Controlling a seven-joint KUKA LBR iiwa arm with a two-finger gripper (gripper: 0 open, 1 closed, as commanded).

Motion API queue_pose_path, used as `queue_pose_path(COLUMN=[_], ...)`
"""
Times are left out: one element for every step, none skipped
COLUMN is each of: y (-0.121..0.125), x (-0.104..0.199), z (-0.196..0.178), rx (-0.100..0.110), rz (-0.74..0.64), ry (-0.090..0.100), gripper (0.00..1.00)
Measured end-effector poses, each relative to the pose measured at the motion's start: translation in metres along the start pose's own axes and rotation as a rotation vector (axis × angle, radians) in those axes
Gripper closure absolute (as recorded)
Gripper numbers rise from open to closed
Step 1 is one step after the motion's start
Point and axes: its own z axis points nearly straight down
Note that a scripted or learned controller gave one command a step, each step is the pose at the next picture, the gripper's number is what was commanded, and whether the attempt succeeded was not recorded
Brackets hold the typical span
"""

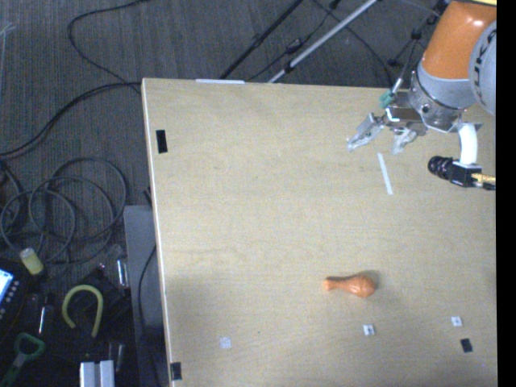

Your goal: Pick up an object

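One orange object [351,285], shaped like a small bulb with a narrow neck pointing left, lies on the pale tan board [266,216] in its lower right part, flat on the surface with nothing touching it. The gripper [379,139] hangs in the upper right of the camera view, well apart from the orange object and above it in the picture; its two metal fingers [360,135] point down and to the left, spread apart with bare space between them and nothing held. Behind the gripper the arm's orange band [455,35] and grey wrist enter from the right edge. Just below and right of the fingers a thin white stick [385,173] lies on the board at a slight slant. A black and yellow fitting [455,172] sits near the right edge beside the wrist. Small markers dot the board: a black tab [161,141] near the upper left corner, and small pale squares [368,329] toward the bottom edge. Off the board, on the dark carpet at left, black cables [64,204] coil in loops, and a green U-shaped piece [82,305] lies below them.
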Motion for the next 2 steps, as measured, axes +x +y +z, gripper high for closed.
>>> queue_pose_path(y=[0.012, 0.013], x=[-0.060, -0.057], z=[0.032, 0.126], rx=[0.000, 0.000], rz=[0.007, -0.193], ry=[-0.005, -0.003], gripper=[0.00, 0.00])
